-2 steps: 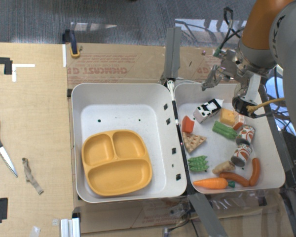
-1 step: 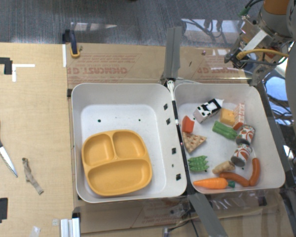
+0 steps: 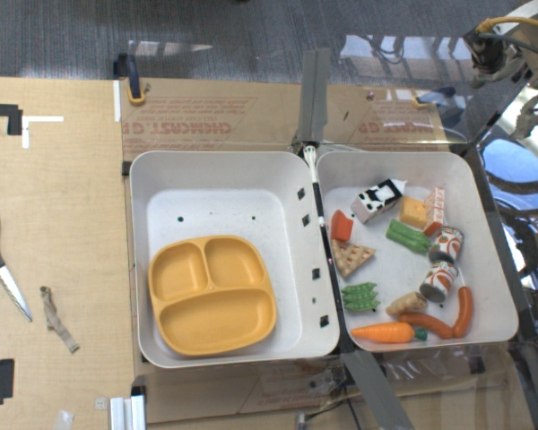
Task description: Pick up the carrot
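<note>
The carrot [image 3: 383, 333] is orange with a green stub at its right end. It lies flat along the front wall of the right bin [image 3: 481, 206], near the front left corner. A red sausage [image 3: 433, 323] touches its green end, and a tan lumpy piece [image 3: 405, 306] sits just behind it. A green pea pod [image 3: 360, 296] lies behind and to its left.
The right bin also holds two small cans [image 3: 438, 280], a second red sausage [image 3: 465, 311], a green vegetable [image 3: 407, 236], a cracker [image 3: 351, 258], a cow-patterned carton [image 3: 377, 201] and a yellow cheese block [image 3: 414, 211]. The left bin [image 3: 152, 186] holds a yellow divided plate [image 3: 212, 292]. Scissors [image 3: 0, 258] lie far left.
</note>
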Robot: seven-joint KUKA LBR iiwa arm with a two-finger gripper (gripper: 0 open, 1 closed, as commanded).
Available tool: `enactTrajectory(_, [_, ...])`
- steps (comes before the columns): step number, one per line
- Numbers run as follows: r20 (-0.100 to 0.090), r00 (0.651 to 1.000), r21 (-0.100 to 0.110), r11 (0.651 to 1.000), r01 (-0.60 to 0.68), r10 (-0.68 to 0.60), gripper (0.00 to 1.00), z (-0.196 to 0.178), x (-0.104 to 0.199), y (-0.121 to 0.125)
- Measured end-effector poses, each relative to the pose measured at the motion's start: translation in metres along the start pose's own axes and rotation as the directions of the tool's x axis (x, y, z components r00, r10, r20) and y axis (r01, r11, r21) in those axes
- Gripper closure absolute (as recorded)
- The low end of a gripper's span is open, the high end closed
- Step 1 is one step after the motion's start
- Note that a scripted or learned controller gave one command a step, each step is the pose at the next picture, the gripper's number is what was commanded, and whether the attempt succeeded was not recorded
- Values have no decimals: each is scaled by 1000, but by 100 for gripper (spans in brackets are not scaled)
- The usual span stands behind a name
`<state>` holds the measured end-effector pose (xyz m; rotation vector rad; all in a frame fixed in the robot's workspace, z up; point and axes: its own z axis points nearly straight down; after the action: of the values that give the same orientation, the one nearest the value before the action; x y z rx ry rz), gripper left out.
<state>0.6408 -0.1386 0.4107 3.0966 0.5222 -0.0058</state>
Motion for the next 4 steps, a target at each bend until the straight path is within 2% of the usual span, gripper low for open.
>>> enactTrajectory(1, [2, 996, 2, 996, -90, 90, 0, 22, -12, 52])
enactTrajectory(2, [6, 997, 2, 997, -82, 81, 100, 15, -10, 50])
enactTrajectory(3, [0, 997, 2, 997, 83, -83, 100, 114, -46, 72])
enactTrajectory(4, [-2, 917, 1, 917, 400, -400, 100, 145, -78, 60])
